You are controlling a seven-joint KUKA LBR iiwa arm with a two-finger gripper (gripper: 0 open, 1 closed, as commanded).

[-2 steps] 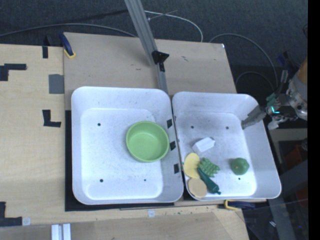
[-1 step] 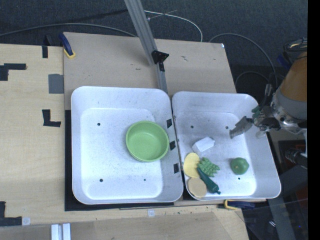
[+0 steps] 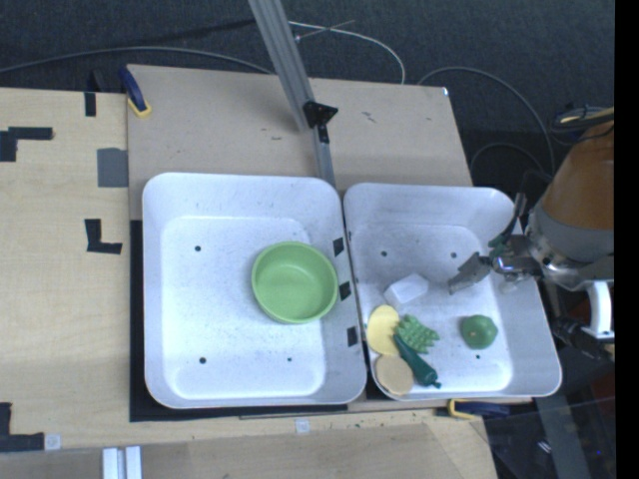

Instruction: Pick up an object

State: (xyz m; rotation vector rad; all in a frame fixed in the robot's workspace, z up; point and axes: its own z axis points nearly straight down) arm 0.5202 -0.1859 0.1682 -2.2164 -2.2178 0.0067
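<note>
A light wooden bench [image 3: 60, 297] carries two shallow white bins side by side, seated on a dark mat whose edge shows along the left and bottom. The left bin [image 3: 180, 367] holds a green bowl [image 3: 294, 282], standing upright towards its right side. The right bin [image 3: 519, 367] holds a small cluster of things near its lower left: a little white block [image 3: 406, 289], a yellow piece [image 3: 380, 329], a tan round piece [image 3: 393, 373] touching the bin's lower wall, and a green leafy toy [image 3: 416, 345] lying across between them. A small green round object [image 3: 478, 330] sits apart from that cluster, towards the bin's right.

The arm comes in from the right, its orange band at the frame's edge, and the gripper [image 3: 469, 272] hangs over the right bin, above and just left of the green round object, with nothing seen between its fingers. The grey fingers blur together, so whether they are apart or together cannot be told.

Behind the bins lies a plain tan board [image 3: 220, 118] with a slanting grey pole [image 3: 285, 53] over it. Black tape marks dot the bench at left. Beyond is dark carpet [image 3: 100, 8] with thin cables [image 3: 349, 38] looping across it.
</note>
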